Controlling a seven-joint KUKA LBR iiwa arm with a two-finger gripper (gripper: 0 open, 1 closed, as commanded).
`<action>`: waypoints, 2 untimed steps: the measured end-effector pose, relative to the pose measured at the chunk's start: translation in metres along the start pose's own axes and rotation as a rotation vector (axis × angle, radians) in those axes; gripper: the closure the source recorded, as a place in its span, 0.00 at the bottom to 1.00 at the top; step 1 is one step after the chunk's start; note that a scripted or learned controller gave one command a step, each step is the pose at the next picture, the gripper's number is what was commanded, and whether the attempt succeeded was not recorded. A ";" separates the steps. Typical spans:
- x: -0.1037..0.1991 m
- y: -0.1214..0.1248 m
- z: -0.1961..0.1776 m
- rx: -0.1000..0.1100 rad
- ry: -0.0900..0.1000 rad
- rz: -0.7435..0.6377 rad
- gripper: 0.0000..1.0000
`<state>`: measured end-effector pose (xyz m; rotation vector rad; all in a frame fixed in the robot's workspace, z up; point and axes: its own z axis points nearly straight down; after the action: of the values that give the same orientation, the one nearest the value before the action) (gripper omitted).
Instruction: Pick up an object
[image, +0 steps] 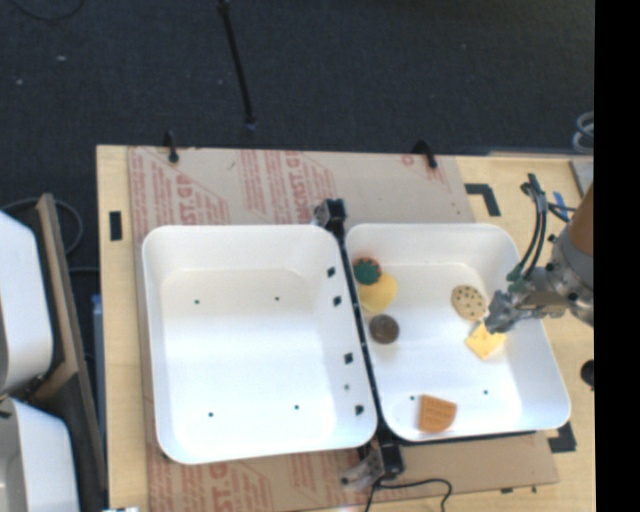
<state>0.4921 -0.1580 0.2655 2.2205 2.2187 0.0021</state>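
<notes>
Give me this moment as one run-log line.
arm: over right bin | gripper: just above yellow block, beside cookie | grasp: not confirmed | left bin: untouched

Arm enters over the right bin's (520, 400) right rim, wrist angled down and left into it. Cables loop above the wrist. Gripper (497, 318) sits low over the bin's right half, near mid-depth. Finger state not readable at this angle.
</notes>
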 end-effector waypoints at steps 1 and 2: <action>0.043 0.005 0.061 0.007 0.002 -0.003 1.00; 0.092 0.033 0.065 0.003 0.002 -0.005 1.00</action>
<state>0.5251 -0.0663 0.2002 2.2172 2.2262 0.0009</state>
